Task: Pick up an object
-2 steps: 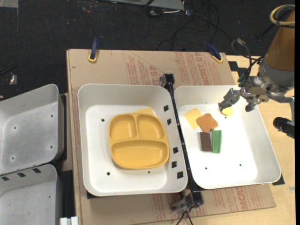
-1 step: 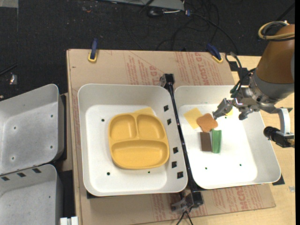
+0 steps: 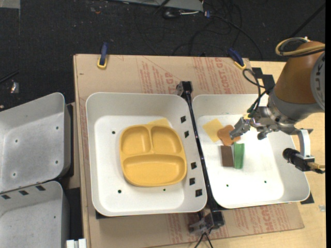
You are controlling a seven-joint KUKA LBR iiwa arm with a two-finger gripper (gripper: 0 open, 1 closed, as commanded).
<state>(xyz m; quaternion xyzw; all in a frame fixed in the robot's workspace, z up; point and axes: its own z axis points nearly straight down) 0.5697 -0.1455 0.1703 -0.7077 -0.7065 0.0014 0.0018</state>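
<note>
1. Bench [image 3: 134, 71], board-topped. Bore two shallow white bins side by side, touching along their shared edge.
2. Left bin [image 3: 98, 107]. Held a single yellow divided plate [image 3: 152, 156] near its middle, well apart from the arm's work.
3. Right bin [image 3: 269, 190]. Held four small things bunched toward its left edge, with bare floor along its near and right edges.
4. Arm [image 3: 300, 81]. Reached in over the right bin's far right corner, wrist tilted down toward the bunch.
5. Yellow flat piece [image 3: 212, 128]. Lay nearest the bin's left edge, partly under an orange-brown piece [image 3: 225, 135].
6. Brown block [image 3: 227, 156] and green block [image 3: 238, 155]. Lay flank to flank, touching, long axes both running from far edge to near edge.
7. Gripper [image 3: 238, 130]. Hung just beside the orange-brown piece and just above the far end of the green block. Gripped nothing visible; opening impossible to judge at this slant.
8. Judged likeliest target: the green block, lying just toward the bin's near edge from the gripper. Called for a short move that way and a closing line across the block's narrow width.
9. Judged in the way: the brown block, pressed against the green block's left flank with no gap, so liable to be struck or caught along with it.
</note>
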